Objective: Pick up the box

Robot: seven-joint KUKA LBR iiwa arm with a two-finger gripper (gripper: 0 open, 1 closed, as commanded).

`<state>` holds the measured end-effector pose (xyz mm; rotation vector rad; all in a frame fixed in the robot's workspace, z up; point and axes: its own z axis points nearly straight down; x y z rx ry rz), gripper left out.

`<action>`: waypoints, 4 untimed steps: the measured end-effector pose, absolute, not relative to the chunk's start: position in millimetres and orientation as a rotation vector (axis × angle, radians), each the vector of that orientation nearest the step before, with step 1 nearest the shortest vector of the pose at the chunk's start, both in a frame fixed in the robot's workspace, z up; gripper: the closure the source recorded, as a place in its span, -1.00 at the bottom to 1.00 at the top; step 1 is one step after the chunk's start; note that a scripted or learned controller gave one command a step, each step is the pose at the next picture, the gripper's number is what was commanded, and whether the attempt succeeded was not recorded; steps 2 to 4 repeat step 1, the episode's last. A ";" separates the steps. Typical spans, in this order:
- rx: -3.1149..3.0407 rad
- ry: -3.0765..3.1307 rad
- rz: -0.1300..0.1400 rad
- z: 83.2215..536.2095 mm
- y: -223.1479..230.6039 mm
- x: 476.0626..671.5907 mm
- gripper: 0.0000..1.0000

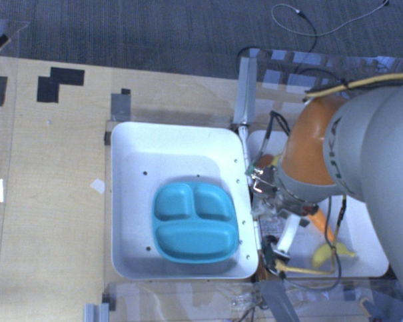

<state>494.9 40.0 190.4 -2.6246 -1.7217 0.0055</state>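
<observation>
I am working in a robot lab. I see a big grey arm (369,144), loose wires (307,25), a wood bench (47,183) with black tape marks (58,83), and white bins (132,154).

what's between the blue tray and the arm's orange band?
In the camera view, the left bin's white right wall, then the rim where the two bins meet, lies between the blue tray and the orange band.

right bin (377,261): we see it mostly covered by the arm (362,151) | arm: cut off by the right edge | gripper (273,223): we cannot tell its finger state | yellow item (331,253) and orange item (321,224): partly hidden, too small to name
</observation>
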 end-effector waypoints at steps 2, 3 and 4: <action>-2.621 -1.726 0.008 198.6 39.9 496.2 1.00; -2.621 -1.726 0.008 198.6 39.9 496.2 1.00; -2.621 -1.726 0.008 198.6 39.9 496.2 1.00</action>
